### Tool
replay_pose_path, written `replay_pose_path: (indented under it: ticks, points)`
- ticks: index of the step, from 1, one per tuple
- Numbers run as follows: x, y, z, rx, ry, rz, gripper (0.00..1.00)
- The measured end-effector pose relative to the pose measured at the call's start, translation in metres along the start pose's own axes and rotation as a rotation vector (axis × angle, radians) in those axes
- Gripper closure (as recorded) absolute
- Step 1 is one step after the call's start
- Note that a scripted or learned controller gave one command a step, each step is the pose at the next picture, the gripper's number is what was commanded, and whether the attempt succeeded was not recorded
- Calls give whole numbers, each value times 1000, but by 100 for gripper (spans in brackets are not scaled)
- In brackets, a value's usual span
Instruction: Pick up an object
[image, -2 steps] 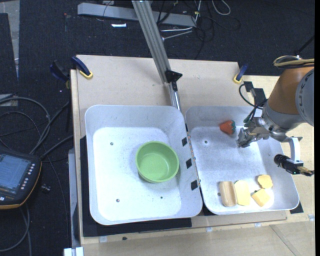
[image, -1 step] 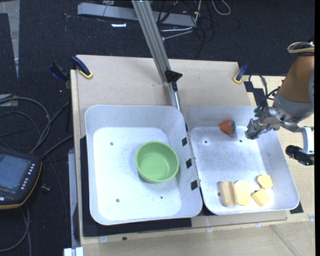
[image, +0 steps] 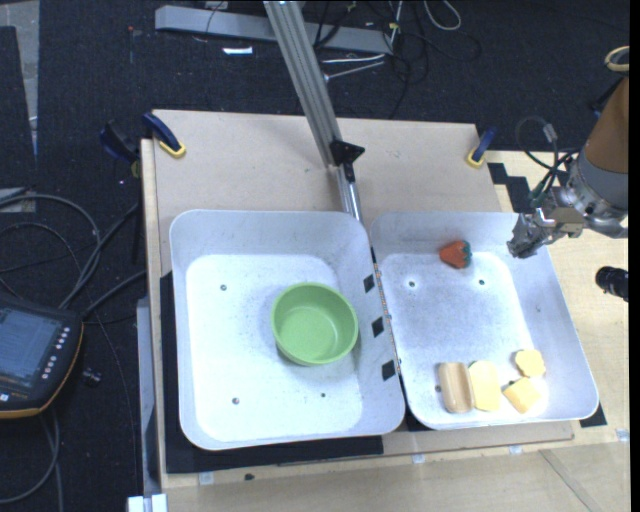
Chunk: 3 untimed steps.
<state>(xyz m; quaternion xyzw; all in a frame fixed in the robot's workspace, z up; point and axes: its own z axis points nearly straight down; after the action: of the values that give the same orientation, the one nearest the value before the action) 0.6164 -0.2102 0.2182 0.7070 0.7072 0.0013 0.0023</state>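
Observation:
A small red strawberry-like toy (image: 455, 254) with a green top lies at the back of the right bin (image: 560, 330). Along that bin's front lie a tan bread-roll shape (image: 454, 386), a pale yellow piece (image: 485, 385) and two smaller yellow pieces (image: 526, 380). A green bowl (image: 315, 323) sits in the middle of the left bin (image: 210, 300). My gripper (image: 524, 241) hangs over the right bin's back right rim, to the right of the red toy and apart from it. Nothing shows between its fingers.
A slanted metal pole (image: 318, 105) reaches down to the back of the seam between the bins. Yellow-and-blue clamps (image: 165, 138) hold the board's back corners. A handheld pendant (image: 30, 355) lies off the bench at the left.

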Motion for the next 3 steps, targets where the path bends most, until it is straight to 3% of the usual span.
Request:
replay_pose_path:
  ticks: [1, 3]
  points:
    - [0, 0, 9, 5, 1, -1, 100]
    - [102, -5, 16, 5, 2, -4, 100]
